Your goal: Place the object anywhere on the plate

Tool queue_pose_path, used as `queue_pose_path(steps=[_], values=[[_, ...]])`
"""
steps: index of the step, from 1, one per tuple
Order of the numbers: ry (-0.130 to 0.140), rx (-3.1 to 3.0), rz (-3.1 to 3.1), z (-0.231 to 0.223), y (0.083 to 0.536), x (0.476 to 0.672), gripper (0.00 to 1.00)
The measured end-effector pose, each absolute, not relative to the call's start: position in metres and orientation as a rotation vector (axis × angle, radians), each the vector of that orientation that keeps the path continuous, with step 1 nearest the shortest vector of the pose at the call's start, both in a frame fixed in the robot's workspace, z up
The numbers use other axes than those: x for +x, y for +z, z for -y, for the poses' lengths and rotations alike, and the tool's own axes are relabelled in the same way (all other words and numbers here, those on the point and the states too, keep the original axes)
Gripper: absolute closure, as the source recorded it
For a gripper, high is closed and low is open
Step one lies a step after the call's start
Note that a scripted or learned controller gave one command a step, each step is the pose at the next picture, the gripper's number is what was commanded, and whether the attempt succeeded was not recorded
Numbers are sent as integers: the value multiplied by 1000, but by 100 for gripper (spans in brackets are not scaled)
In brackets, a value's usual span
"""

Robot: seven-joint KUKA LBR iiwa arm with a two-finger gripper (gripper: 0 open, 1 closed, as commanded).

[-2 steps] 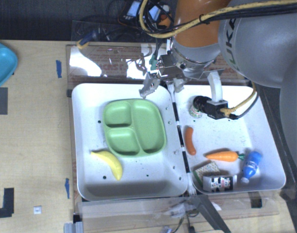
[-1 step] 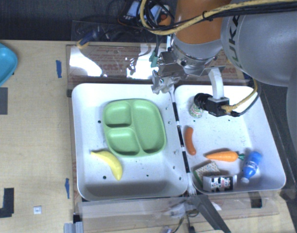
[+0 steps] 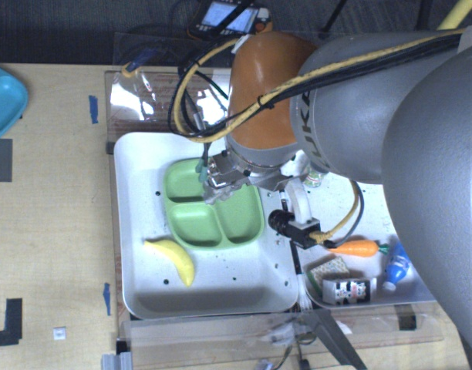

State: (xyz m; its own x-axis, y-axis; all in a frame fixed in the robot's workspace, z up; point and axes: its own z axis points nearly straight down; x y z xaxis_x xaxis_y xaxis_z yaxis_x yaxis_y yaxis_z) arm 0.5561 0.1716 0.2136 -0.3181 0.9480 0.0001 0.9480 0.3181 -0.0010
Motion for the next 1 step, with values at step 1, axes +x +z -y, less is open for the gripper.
queue_pose_path(steps=[1], values=[[-1, -1854, 2538, -207, 276, 612, 100]])
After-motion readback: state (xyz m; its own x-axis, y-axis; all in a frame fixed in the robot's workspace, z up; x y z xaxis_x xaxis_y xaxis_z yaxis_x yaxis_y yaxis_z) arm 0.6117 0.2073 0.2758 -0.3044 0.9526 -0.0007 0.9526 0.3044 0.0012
